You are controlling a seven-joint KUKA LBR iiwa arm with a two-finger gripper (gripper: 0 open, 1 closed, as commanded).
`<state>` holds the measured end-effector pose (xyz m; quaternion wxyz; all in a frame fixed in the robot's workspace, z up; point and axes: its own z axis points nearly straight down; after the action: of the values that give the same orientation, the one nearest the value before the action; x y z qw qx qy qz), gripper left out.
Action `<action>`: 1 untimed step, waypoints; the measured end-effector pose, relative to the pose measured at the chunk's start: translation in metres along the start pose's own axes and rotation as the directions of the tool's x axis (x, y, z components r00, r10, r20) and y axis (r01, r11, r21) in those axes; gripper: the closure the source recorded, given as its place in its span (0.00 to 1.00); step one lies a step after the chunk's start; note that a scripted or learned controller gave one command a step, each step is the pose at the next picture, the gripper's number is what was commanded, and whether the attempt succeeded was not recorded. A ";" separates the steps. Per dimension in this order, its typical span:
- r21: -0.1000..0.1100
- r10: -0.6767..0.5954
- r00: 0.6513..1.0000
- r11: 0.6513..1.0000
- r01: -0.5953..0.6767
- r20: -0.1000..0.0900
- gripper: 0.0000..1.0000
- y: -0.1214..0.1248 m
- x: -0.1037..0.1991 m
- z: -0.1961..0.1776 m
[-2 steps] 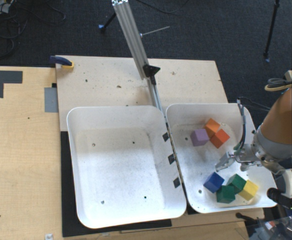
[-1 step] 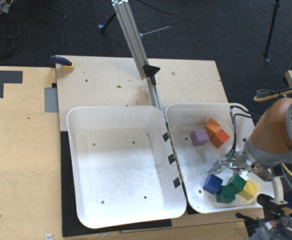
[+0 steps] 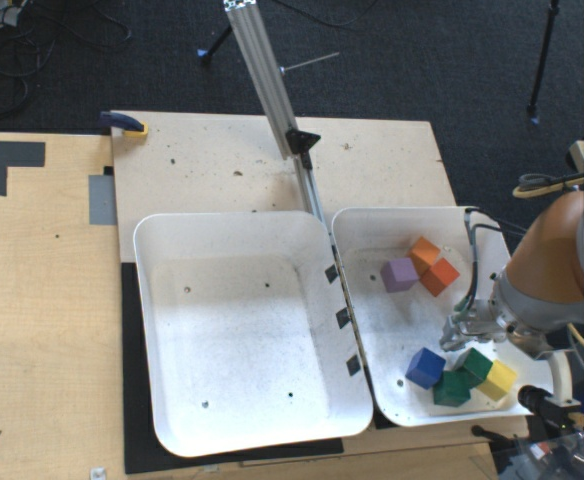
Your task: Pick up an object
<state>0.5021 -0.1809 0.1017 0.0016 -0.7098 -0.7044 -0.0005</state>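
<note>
Green block [image 3: 455, 387], gripper [image 3: 463, 336] just above

Wooden bench [image 3: 382, 163]; two white bins [image 3: 172, 258]

Blue cube [image 3: 425, 367], two green cubes [image 3: 462, 378] and a yellow one [image 3: 498, 379] huddle just below the pincer [image 3: 464, 336]; purple [image 3: 399, 275] and orange cubes [image 3: 434, 266] lie up-left.

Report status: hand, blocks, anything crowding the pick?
Hand low in right bin, above green block. Nothing seen gripped. Blue block, yellow block packed close around it.
</note>
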 end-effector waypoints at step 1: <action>-0.003 -0.009 1.000 1.000 0.009 0.003 1.00 0.006 -0.001 -0.043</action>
<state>0.5080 -0.1825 0.1451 -0.0005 -0.7067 -0.7075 -0.0004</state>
